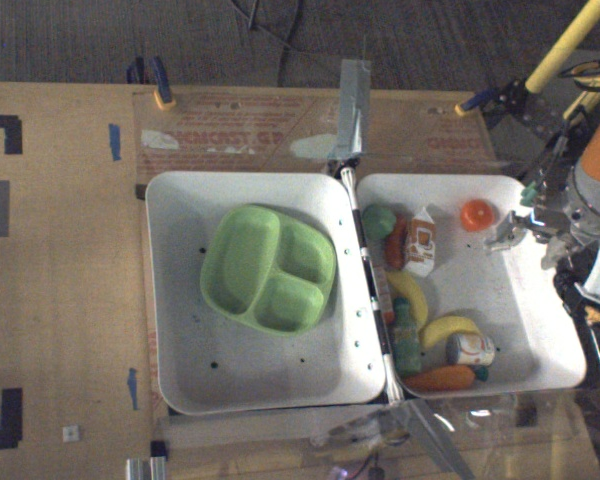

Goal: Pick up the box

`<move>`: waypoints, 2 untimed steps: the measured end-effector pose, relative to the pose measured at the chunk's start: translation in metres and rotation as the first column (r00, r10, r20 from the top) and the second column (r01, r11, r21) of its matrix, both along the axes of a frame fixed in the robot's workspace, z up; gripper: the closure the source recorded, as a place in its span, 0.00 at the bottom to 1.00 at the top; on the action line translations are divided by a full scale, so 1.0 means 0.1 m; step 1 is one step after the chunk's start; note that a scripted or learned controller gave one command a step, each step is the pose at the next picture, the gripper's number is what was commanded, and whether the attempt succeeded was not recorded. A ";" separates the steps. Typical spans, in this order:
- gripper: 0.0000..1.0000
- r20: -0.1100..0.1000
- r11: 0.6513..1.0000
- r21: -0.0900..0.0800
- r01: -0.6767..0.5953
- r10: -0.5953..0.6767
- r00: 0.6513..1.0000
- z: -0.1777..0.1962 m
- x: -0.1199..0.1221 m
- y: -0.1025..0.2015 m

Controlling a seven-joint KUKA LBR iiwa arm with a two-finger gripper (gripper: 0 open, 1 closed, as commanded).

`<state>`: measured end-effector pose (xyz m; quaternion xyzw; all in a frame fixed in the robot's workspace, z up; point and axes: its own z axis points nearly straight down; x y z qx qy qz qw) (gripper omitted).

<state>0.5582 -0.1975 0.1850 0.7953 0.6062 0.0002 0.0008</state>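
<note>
box [420, 242]: small white carton with orange print, lying in the right bin [540, 353], upper-left part, just right of the divider between bins
gripper [515, 230]: at the bin's right edge, level with the box but well apart from it; metal parts visible, can't tell how far the fingers are spread; nothing seen between them
arm [592, 183]: grey with orange band, comes in over the bin's right rim
near box: green round item [378, 221] and red item [395, 250] touching or just left of it; banana [412, 297] just below
orange ball [476, 214]: right of box, between box and gripper
lower part of bin: second banana [448, 329], can [470, 349], carrot [440, 378], green bottle [406, 336]
left bin [180, 268]: green divided plate [270, 268], across the divider from box
</note>
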 end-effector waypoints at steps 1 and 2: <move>0.00 0.002 0.999 0.011 0.047 -0.047 0.999 -0.90 -0.50 -0.09; 0.00 -0.001 0.978 0.000 0.210 -0.210 0.978 0.62 -0.21 -0.14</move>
